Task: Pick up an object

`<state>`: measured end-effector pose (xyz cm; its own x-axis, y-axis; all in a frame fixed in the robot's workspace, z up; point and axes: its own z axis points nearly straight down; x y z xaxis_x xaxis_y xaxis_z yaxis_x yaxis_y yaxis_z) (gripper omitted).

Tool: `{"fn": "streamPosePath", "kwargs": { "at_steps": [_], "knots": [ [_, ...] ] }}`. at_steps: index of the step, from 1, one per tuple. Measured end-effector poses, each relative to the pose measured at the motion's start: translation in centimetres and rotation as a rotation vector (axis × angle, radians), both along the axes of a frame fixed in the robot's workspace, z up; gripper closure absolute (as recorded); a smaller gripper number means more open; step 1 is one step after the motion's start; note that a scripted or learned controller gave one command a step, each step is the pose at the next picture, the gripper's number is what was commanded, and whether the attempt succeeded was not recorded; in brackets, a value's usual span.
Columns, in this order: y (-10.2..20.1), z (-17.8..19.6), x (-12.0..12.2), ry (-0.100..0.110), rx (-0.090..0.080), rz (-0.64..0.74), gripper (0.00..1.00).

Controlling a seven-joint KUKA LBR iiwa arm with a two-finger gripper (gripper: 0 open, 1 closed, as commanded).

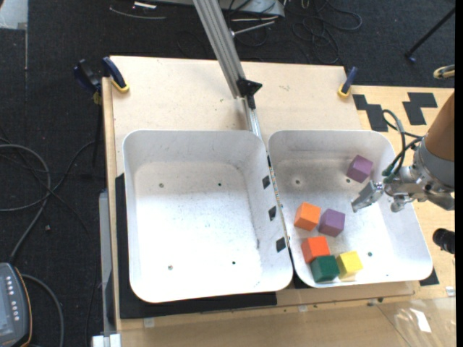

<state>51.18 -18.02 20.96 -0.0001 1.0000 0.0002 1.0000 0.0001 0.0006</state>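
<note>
A pale, matte wooden bench top (217, 92) bears two shallow white plastic bins with rounded corners, set side by side and touching along their inner edges. The left white bin (145, 194) has a lightly speckled, scuffed floor. The right white bin (405, 255) holds six small blocks with flat faces and squared edges. A purple block (359, 168) lies near the far right of that bin. An orange block (307, 215) and a second purple block (332, 222) sit just beside each other near the middle. Toward the near edge, a red-orange block (315, 247), a dark green block (324, 268) and a yellow block (349, 263) cluster closely together. The grey metal two-finger gripper (382, 195) reaches in from the right, above the right bin, between the far purple block and the middle pair; its fingers look spread apart, with nothing between them. Small black labels (273, 212) line the seam between the bins; their writing is too small to read. A grey metal pole (221, 38) slants across the far side of the bench.
</note>
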Motion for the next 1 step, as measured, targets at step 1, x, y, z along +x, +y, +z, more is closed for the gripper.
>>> {"fn": "streamPosePath", "kwargs": {
  "at_steps": [1],
  "knots": [
    [4.73, -9.5, 5.57, 0.004, 0.002, 0.006, 0.0]
  ]
}}
